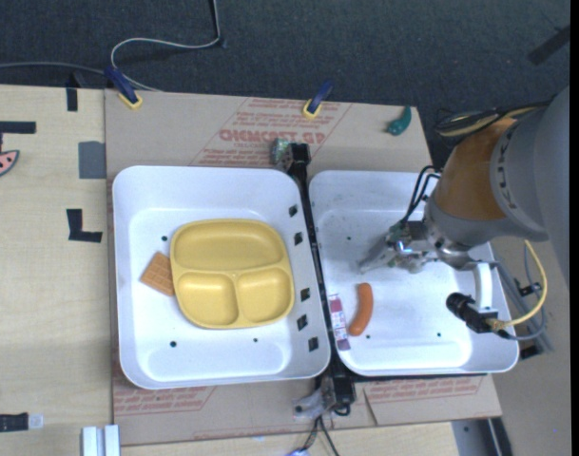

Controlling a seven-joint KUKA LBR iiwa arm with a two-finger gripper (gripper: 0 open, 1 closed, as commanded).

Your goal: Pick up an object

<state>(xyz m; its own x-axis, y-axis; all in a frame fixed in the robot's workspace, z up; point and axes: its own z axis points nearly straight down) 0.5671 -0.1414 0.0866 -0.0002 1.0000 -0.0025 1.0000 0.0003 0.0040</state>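
End effector above right bin, sausage near front-left edge

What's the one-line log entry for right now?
arm: over right bin | gripper: above orange sausage, not touching | left bin: yellow tray, brown piece | pick: not done

Two smooth white plastic bins on matt brown cardboard; a glossy yellow plastic divided plate; an orange sausage-like piece, possibly rubbery
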